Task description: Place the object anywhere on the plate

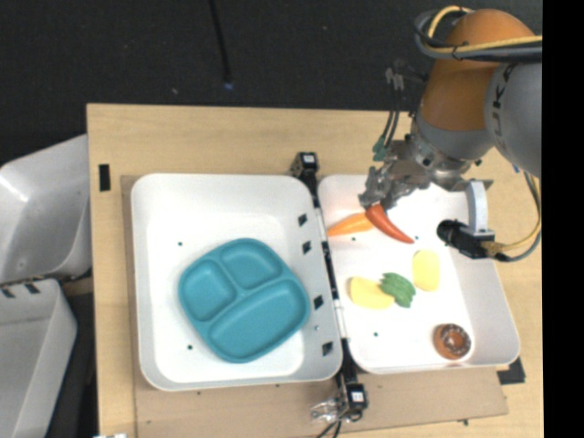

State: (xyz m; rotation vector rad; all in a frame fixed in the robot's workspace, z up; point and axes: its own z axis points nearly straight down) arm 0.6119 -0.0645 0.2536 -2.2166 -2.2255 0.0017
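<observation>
A pale wooden worktop (109, 245) is seen from above, carrying two shallow white bins side by side. In the left bin (155, 336) a teal plate (242, 299) with three compartments is laid flat, turned at a slant, and nothing is seen on it. The right bin (484, 308) holds the loose items. Near its upper left corner an orange carrot (347, 227) is lying with its tip pointing toward the divider between the bins. Just beside it, a red chili pepper (391, 226) is angled down and to the right, its upper end under the tip of the hand (379, 201).

The grey arm with its orange section (465, 71) is reached in from the right, and the hand is lowered over the upper left part of the right bin, at the top end of the pepper. Whether the pepper is gripped or merely touched cannot be told, as the fingers are blurred together with dark cabling.

Lower in the same bin, a yellow piece (368, 293) and a second yellow piece (425, 270) are set on either side of a small green leafy item (398, 286), which is touching the first. Near the lower right corner a brown ring-shaped doughnut (452, 339) is placed, well apart from the rest.
</observation>
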